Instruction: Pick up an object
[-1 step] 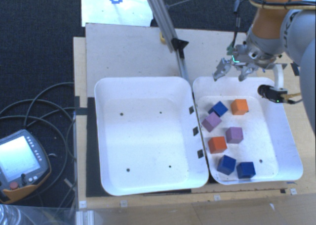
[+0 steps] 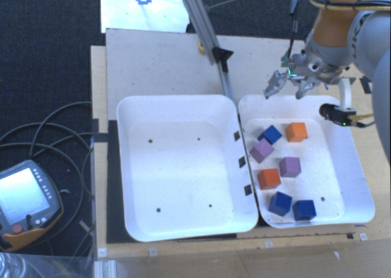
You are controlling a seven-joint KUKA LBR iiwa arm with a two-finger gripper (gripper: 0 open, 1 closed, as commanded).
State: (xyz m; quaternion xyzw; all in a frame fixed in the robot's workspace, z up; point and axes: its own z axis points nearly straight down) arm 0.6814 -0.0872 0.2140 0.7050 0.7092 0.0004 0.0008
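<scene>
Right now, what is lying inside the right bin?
Inside the right bin lie seven blocks: two orange, two purple and three blue. The gripper hangs above its far edge and covers none of them.

No text, label, brand, number or sign can be read. The screen of the pendant (image 2: 24, 200) at the left edge is washed out to a pale glare, and its buttons are too small for any marking to be made out. The blocks and the bins carry no lettering.
</scene>
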